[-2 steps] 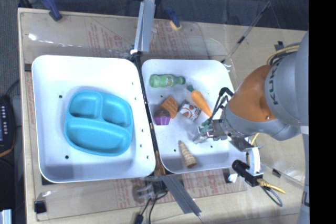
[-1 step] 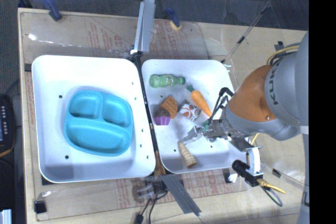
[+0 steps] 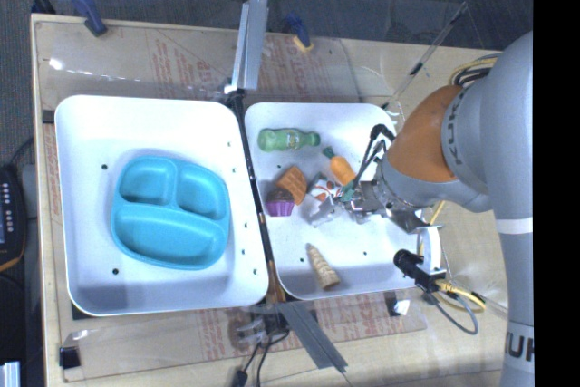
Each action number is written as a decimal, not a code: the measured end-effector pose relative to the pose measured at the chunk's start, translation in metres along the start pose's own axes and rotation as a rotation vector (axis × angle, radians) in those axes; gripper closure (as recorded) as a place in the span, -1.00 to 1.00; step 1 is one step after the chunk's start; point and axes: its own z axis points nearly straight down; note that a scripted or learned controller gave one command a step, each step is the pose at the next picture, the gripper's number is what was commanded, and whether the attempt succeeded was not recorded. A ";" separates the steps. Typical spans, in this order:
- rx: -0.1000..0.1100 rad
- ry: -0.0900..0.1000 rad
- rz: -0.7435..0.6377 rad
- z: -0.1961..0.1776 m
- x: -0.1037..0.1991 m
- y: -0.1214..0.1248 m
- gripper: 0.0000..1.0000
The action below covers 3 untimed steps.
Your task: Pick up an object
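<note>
The gripper (image 3: 349, 202) sat low in the right bin (image 3: 362, 267) among small toys, near a carrot (image 3: 341, 168); its grip could not be told. A blue tray (image 3: 170, 211) lay in the left bin (image 3: 82, 131)

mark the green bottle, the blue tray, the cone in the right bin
green bottle (image 3: 286, 140), camera view, mid body
blue tray (image 3: 172, 211), camera view, divider ridge
cone (image 3: 321, 266), camera view, middle of its length

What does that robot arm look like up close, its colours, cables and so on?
The arm is a thick, rounded grey tube with a wide orange band above the wrist. A black cable loops along it toward the gripper, a small cluster of dark and metallic parts. Dark lettering marks the lower grey segment.
</note>
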 end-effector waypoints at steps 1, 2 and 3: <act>0.000 0.001 -0.008 -0.009 0.001 0.001 1.00; -0.003 -0.002 -0.003 -0.001 0.001 -0.042 1.00; -0.003 -0.002 -0.003 -0.001 0.000 -0.042 -1.00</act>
